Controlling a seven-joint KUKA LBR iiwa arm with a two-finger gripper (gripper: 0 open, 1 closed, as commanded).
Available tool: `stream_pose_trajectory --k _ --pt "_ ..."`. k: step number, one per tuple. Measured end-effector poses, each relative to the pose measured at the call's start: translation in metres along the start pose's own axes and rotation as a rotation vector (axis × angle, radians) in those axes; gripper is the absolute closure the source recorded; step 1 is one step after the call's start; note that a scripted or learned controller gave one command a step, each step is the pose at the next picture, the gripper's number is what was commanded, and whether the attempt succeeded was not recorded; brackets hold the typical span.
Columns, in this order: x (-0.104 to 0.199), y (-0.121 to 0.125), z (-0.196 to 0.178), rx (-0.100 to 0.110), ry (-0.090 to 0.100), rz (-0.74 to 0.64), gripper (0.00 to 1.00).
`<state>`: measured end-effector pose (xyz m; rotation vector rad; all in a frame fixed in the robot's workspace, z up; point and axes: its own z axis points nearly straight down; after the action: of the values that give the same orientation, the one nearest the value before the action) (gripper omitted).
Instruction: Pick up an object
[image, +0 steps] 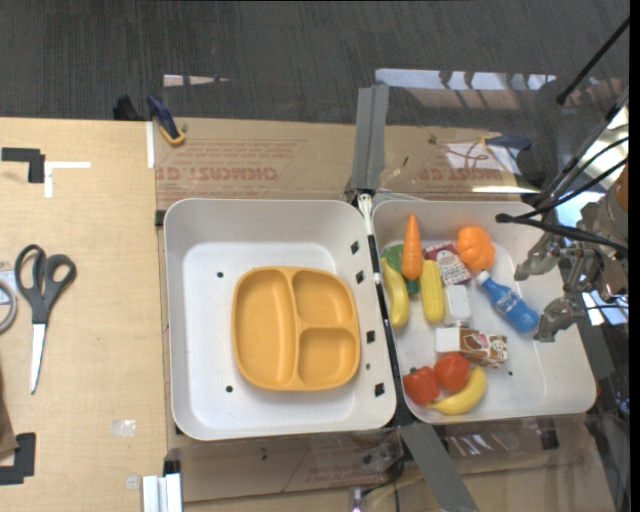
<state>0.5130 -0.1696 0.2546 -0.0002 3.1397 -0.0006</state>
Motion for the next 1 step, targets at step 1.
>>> stream_pose_trajectory --k 1 --pt "-0.0394 -0.0257 0.1619 0.001 -0.002 -0.305 0.0"
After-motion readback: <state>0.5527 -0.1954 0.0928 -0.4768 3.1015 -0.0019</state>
